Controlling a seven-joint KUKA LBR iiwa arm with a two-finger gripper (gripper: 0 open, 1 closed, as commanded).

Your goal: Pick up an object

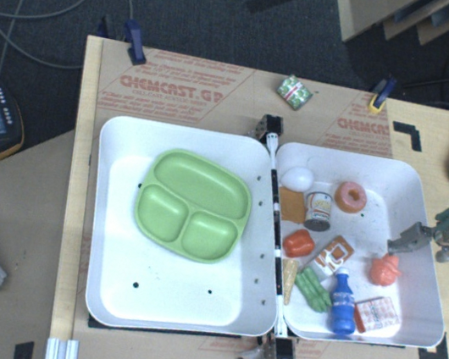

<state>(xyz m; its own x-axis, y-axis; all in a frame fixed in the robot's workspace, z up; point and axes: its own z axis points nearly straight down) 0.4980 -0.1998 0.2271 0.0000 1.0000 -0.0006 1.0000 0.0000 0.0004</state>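
We note the gripper (410, 240) over the right bin (392, 328) (just beside a red toy (385, 270)); finger state we cannot tell.

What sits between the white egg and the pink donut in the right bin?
In the camera view, a small can with a white label stands between the egg and the donut.

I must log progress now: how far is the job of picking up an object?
Done: nothing appears lifted; the doughnut, blue bottle, red strawberry and other toys lie in the right bin. In hand: the claw sits at that bin's right side, just above the strawberry, with nothing visibly in it. Left: grasp one object and raise it.
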